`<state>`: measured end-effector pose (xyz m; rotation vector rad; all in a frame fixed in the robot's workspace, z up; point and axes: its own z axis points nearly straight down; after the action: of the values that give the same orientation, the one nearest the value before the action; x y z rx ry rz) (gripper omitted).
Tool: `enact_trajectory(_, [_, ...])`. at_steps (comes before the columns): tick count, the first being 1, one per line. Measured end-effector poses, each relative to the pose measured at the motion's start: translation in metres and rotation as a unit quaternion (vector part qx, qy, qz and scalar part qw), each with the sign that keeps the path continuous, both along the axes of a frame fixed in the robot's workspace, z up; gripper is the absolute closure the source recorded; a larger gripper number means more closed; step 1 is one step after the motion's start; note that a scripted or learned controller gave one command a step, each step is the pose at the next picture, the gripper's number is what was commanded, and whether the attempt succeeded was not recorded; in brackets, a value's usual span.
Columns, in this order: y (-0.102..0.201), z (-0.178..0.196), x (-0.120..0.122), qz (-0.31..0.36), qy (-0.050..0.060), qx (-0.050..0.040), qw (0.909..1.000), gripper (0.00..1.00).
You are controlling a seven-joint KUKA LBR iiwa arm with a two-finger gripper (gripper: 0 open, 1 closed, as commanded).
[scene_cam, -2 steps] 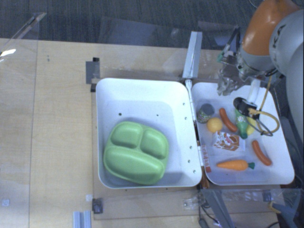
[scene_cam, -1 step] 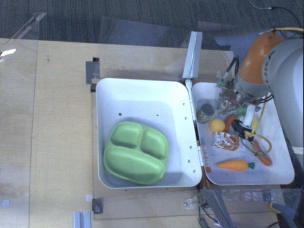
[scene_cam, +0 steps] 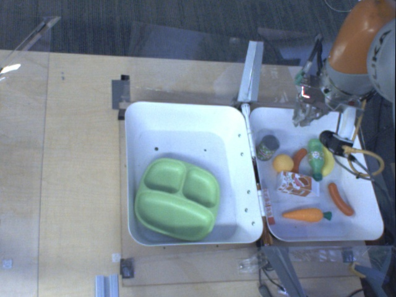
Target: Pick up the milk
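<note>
The gripper [scene_cam: 305, 117] hangs over the right bin [scene_cam: 371, 228] at its 12 o'clock edge; whether it is released or clenched cannot be told. The milk [scene_cam: 294, 184] lies on the bin floor, at 6 o'clock from the gripper, just above the carrot [scene_cam: 303, 215].

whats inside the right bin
In the right bin: a milk carton, carrot, sausage, yellow fruit, green bottle, grey can. The pincer covers part of the far edge.
</note>
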<state>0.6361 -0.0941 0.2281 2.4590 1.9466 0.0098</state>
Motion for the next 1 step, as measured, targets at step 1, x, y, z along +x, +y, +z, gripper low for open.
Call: enact_trajectory(1, [-0.0363,0.0053,0.0336,0.058,0.001,-0.0011,0.9983,1.0])
